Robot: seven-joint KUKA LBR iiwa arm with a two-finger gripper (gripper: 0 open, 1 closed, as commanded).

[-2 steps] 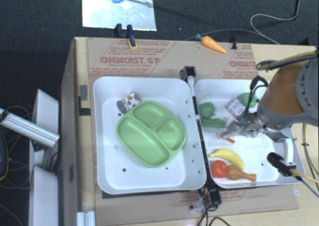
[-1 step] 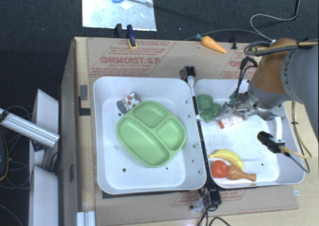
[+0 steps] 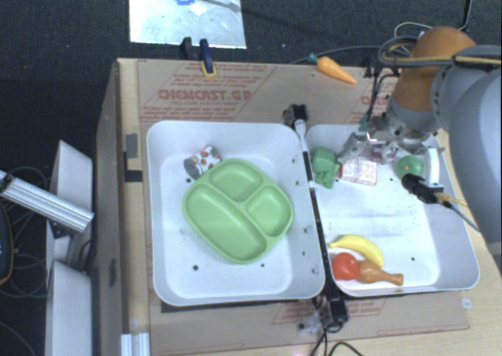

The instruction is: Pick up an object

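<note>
The grey arm (image 3: 463, 103) reaches in from the right, its orange band (image 3: 427, 72) bent over the far right corner of the right bin (image 3: 463, 260), with the wrist pointing down and to the left. The gripper (image 3: 362, 145) hangs low over the far part of that bin, just above a small white card with red print (image 3: 360, 172); whether it is spread or pressed together cannot be told from this angle, and nothing can be seen pinched in it. Just left of the card, against the bin's left wall, lies a green blocky toy (image 3: 325, 167). A small round green object (image 3: 409, 166) sits to the right of the gripper, beneath the wrist. At the near end of the right bin lie a yellow banana (image 3: 360, 248), a red tomato (image 3: 346, 266) touching it, and a brown drumstick-shaped toy (image 3: 380, 274) beside the tomato. The left bin (image 3: 169, 268) holds a green divided plate (image 3: 238, 208) in its middle and a small tipped cup with red spots (image 3: 202, 162) at the plate's far left edge. An orange carrot (image 3: 336, 70) lies on the bench beyond the bins.
</note>
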